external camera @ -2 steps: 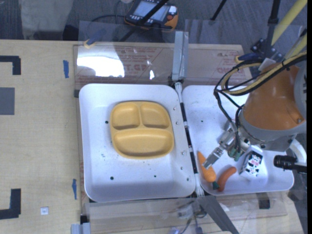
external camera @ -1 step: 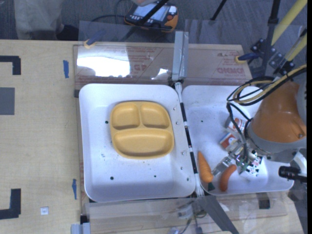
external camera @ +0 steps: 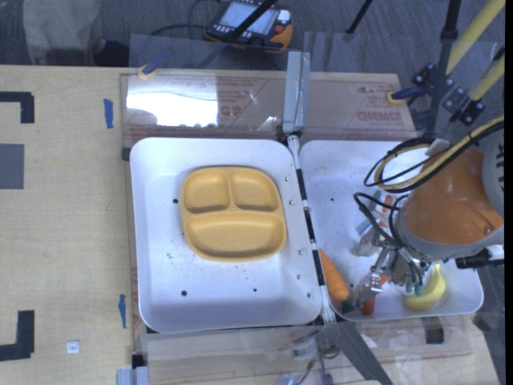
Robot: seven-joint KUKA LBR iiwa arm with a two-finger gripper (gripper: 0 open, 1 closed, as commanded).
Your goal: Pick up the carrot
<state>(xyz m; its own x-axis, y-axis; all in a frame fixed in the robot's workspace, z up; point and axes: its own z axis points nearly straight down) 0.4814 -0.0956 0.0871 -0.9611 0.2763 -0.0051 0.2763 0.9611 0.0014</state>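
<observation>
Against the right bin's [external camera: 337, 183] left wall lies the carrot [external camera: 334, 278].

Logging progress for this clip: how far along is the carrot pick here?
Done: the arm has reached into the right bin, with the gripper low beside the carrot. In hand: nothing visibly; the carrot lies on the bin floor by the left wall. Left: closing on it and lifting. The yellow plate sits in the left bin.
</observation>
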